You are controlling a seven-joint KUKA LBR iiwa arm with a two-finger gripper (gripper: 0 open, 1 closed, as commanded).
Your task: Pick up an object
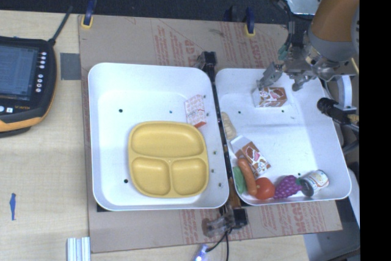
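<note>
My gripper (283, 79) hangs over the far part of the right bin (317, 131). It is open, with one finger (267, 77) to the left and the other to the right. A small red-and-white packet (271, 96) lies on the bin floor just below and between the fingertips, and nothing is held. Toward the near edge of that bin lie a second packet (254, 158), an orange sausage-like piece (246, 175), a red tomato (264, 189), purple grapes (286, 186) and a small can (314, 181). A pale oblong item (228, 125) rests by the bin's left wall.
The left bin (110, 107) holds a yellow divided tray (168, 159) and a small pink-and-white packet (195, 110) against its right wall. A tablet-like pendant (21, 82) sits on the bench at far left. Clamps hold the cardboard at the back edge.
</note>
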